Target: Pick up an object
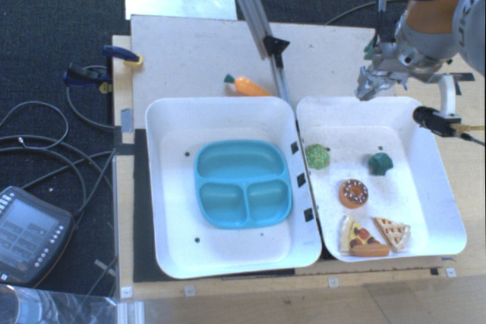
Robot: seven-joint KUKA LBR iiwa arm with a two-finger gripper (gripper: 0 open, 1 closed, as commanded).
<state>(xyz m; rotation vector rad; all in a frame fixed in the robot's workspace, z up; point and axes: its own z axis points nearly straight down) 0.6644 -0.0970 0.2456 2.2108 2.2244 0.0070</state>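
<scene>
Plainly, no single object is named by the task, so any of the toy foods in the right bin (437,163) may be taken. A doughnut (353,193) with a brown top lies near the bin's middle; a pale green, knobbly piece (317,157) sits close to the wall shared with the left bin; a dark green piece (380,163) lies apart toward the right; a pizza slice (358,237) and a waffle wedge (392,233) rest just beside each other near the front edge. All are judged to be light, stiff plastic, little prone to damage but smooth enough to slip or skate on the bin floor if pressed off-centre. The doughnut is best taken across its outer rim; the two green pieces, being lumpy and standing clear of neighbours, are judged the easiest, taken across their widest part. The flat slices offer little height and are better avoided. A blue divided plate (244,184) lies in the left bin (163,163), and an orange toy carrot (247,86) rests on the bench behind it. The gripper (367,87) is held above the back rim of the right bin, well apart from every toy; whether it is released or clenched cannot be told, and nothing is seen held.
</scene>
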